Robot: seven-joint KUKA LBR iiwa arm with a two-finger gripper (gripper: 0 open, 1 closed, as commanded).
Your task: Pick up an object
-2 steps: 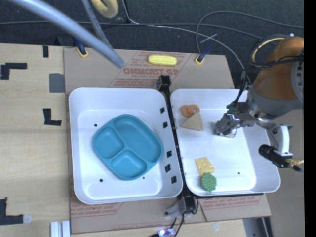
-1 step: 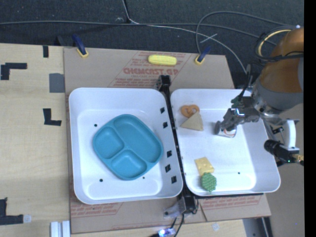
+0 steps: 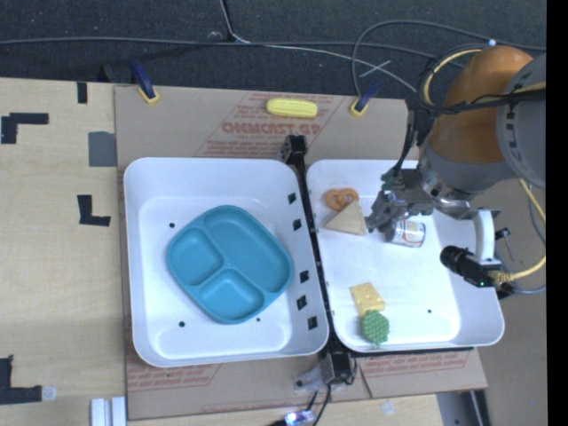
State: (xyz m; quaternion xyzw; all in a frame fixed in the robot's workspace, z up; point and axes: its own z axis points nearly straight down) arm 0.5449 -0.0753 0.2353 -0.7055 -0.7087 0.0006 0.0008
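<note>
Green, bumpy and rounded, a small toy vegetable (image 3: 374, 327) lies at the front of the right shallow white plastic bin (image 3: 444, 327), well below the jaws (image 3: 387, 215), touching a flat yellow cracker-like square (image 3: 365, 296) just behind it. Those dark jaws hang low over the bin's back half, and whether they are parted or closed, or have hold of anything, cannot be told. Just left of them lies a pale beige wedge (image 3: 347, 221), with a small brown pretzel-shaped piece (image 3: 339, 198) behind it. Just right of them lies a small clear item with red marking (image 3: 410, 232). Far left, the other white bin (image 3: 142, 238) holds a blue three-compartment plastic tray (image 3: 229, 262). Beyond both bins, a yellow corn-like toy (image 3: 291, 107) rests on the cardboard-covered desk (image 3: 177, 122).
</note>
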